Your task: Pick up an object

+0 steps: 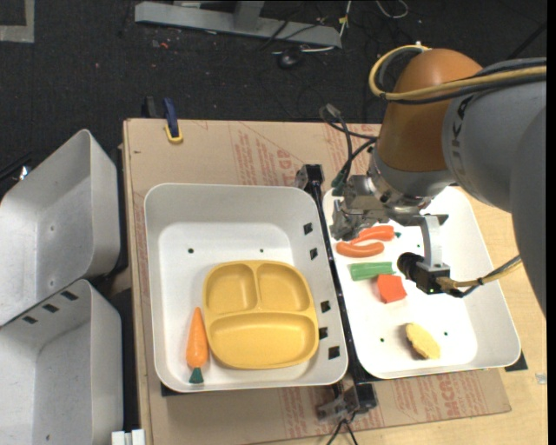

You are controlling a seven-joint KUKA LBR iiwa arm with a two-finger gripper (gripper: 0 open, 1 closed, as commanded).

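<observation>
Arm poised over the right white bin.
The gripper, grip state indiscernible, hangs at twelve o'clock of the orange-red curved toy pepper, likely targeting it.

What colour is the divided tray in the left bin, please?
Yellow; the divided tray shows clearly in the camera view.

floor: dark, speckled | bench top: tan board | cables up top
</observation>
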